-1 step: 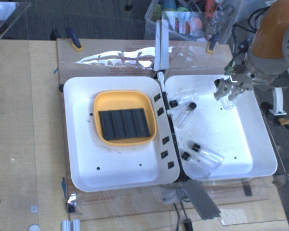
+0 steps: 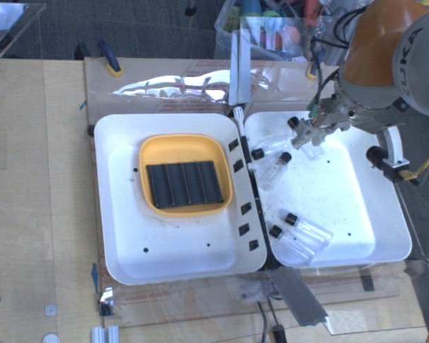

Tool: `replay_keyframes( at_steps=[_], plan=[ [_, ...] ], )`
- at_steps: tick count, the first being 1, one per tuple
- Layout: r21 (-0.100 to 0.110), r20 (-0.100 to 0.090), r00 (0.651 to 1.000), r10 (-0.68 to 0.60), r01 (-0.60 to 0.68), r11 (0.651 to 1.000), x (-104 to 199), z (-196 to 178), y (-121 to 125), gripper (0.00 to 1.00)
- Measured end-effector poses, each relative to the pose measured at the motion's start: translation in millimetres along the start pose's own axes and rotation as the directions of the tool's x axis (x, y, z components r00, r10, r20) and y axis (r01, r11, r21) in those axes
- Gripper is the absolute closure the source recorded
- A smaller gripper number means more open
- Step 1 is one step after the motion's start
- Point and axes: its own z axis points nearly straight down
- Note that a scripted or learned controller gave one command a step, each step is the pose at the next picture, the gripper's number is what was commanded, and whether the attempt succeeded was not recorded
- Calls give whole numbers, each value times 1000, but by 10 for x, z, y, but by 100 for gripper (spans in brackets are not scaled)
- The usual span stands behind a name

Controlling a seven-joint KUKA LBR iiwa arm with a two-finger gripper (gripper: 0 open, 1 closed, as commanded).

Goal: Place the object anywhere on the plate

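Beyond the two white bins (image 2: 114, 256) on the wooden bench (image 2: 28, 191), a clear plastic tub (image 2: 286, 20) of colourful odds and ends sits at the back, near a blue-and-yellow clamp (image 2: 109, 57) on the bench's far edge.

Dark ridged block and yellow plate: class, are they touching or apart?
Touching. The camera view shows the dark ridged block lying flat inside the yellow plate, resting on its floor with no gap.

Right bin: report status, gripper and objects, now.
Gripper over right bin, upper part; finger state unreadable. Clear vials lie loose in that bin, none on yellow plate. Plate in left bin carries a dark ribbed block.
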Motion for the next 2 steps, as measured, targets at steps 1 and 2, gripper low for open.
replay_keyframes(
  at_steps=[1,2],
  plan=[
    [-7,4,984,-175,175,984,224,-269,130,100],
    [-7,6,926,-378,378,926,295,-310,285,100]
  ],
)
